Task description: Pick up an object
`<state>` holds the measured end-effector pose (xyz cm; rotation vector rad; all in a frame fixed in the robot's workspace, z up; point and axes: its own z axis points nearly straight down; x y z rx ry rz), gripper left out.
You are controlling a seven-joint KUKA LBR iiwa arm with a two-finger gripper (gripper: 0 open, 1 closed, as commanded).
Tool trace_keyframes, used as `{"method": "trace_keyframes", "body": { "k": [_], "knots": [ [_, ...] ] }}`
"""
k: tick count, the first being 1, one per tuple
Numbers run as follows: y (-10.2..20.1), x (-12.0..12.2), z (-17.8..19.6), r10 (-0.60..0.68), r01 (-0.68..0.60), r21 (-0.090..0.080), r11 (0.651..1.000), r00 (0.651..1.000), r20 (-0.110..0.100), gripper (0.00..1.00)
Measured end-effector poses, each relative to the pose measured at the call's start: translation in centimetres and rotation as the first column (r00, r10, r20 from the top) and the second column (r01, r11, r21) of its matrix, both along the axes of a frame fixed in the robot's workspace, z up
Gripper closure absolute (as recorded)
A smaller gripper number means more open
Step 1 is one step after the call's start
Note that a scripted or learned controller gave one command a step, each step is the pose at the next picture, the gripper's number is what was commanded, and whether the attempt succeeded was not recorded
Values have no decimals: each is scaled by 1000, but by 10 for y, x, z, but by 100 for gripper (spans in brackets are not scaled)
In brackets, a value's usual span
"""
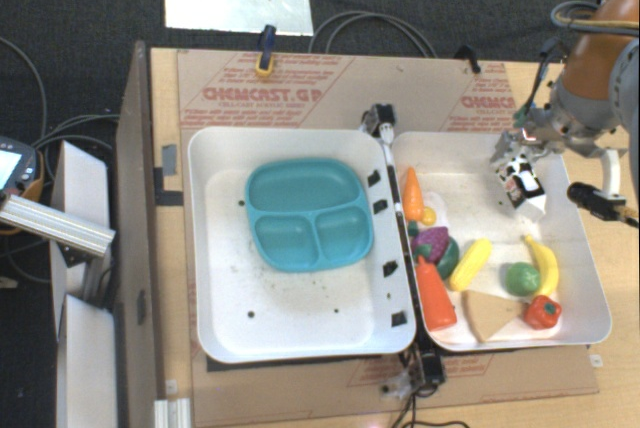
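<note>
The arm's gripper (520, 148) hangs over the far right part of the right bin (590, 311), reaching in from the counter's right edge. Just below the wrist sits a small black-and-white object (522, 184), upright and slightly tilted, right under the gripper and apparently touching it. Whether the fingers are spread or closed, or actually clamp that object, cannot be told: the wrist and its cables hide them.

The rest of the toy food lies in the near half of the right bin. An orange carrot (411, 193) lies along the bin's left wall, with a small yellow piece (428, 215) just beside it. Nearer the front come a purple bunch of grapes (432, 241), a dark green item (447, 256) touching it, and a longer orange-red carrot (435, 294) running toward the near left corner. A yellow corn-like piece (472, 263) lies slanted in the middle. A tan wedge (490, 314) rests at the near edge. To its right sit a green round fruit (520, 277), a banana (543, 263) curving beside it, and a red pepper (542, 312) by the near right corner.

The left bin (225, 316) carries a teal divided plate (309, 214), lying flat toward its far right side. The two bins touch along their shared middle edge on the counter (330, 81).
</note>
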<state>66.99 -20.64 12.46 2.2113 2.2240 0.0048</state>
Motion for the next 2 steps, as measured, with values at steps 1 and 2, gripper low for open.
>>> {"method": "trace_keyframes", "body": {
  "k": [1, 2],
  "knots": [
    [48, -24, 99, 3, -3, 2, 1000, 1000, 2, 100],
    [100, -79, 101, 1, -1, 3, 1000, 1000, -9, 100]
  ]
}}
